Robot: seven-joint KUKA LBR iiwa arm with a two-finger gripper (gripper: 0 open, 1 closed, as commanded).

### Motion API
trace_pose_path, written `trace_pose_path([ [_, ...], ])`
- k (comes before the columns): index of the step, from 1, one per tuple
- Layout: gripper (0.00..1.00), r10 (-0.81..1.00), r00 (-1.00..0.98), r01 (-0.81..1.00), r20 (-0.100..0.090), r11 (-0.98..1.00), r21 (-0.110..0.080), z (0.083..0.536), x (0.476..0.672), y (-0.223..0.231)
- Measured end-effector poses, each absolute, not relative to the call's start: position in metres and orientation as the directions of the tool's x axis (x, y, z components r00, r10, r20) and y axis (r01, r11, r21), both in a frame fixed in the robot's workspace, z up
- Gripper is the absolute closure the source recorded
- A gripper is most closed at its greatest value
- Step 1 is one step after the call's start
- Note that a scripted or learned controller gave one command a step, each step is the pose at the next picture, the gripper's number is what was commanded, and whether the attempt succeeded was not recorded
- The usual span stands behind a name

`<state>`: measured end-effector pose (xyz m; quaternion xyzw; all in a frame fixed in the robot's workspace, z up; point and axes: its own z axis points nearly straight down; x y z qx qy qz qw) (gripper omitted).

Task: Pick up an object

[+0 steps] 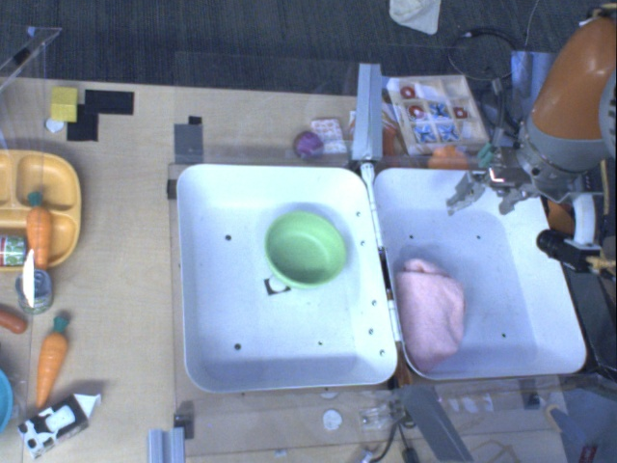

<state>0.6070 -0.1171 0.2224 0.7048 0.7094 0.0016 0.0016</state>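
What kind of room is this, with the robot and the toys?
Probably a robot test lab: a grey and orange arm reaches over two white bins on a bench, one with a green bowl, one with a pink cloth.

I am finding no words, numbers or brand marks that I can read; print on the picture book (435,112) is blurring out.

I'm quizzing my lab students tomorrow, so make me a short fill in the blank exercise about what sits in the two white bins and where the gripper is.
1. The green bowl sits in the ____ bin.
2. The folded cloth in the right bin is ____ in colour.
3. The gripper hangs over the ____ bin, apart from the cloth.

Missing words: left; pink; right
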Motion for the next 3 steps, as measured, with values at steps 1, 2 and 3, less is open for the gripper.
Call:
trace_pose_path([
  [1,0.00,0.999,-0.032,0.999,0.000,0.032,0.003,0.135,0.533,-0.134],
  [2,0.00,0.973,-0.229,0.973,-0.009,0.229,0.021,0.093,0.527,-0.112],
  [3,0.00,0.907,-0.421,0.907,-0.022,0.421,0.029,0.095,0.497,-0.096],
])
